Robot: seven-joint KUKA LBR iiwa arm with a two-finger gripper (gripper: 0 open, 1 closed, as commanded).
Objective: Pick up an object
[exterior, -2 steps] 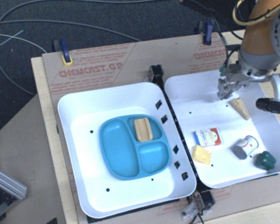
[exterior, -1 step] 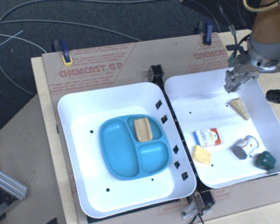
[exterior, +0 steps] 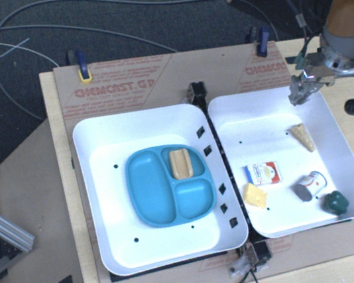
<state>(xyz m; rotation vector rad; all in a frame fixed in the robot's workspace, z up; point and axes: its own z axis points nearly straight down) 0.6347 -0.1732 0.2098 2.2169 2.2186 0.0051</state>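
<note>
The gripper hangs over the far right corner of the right bin, at the end of the grey arm that reaches in from the right. Whether it is open or closed cannot be told at this size, and nothing is seen in its hold.

The closest candidate is the tan wedge, lying on the bin floor toward the near side of the gripper and close to the bin's right wall. Its long axis runs slantwise from far-left to near-right, roughly along that wall, so a grasp would probably need to close across its narrow width.

The other things sit well apart from the gripper, in the near half of the same bin: a small red, white and blue packet near the middle, a yellow block just beside it toward the near-left corner, a grey and white cup on its side, and a dark green piece by the near right corner.

The bin floor is smooth, white and shallow, with open room on the wedge's left; the right wall is near enough that it may crowd a descent.

The left bin holds a blue divided tray with a tan block in its far right compartment, a long reach across the divider.
</note>
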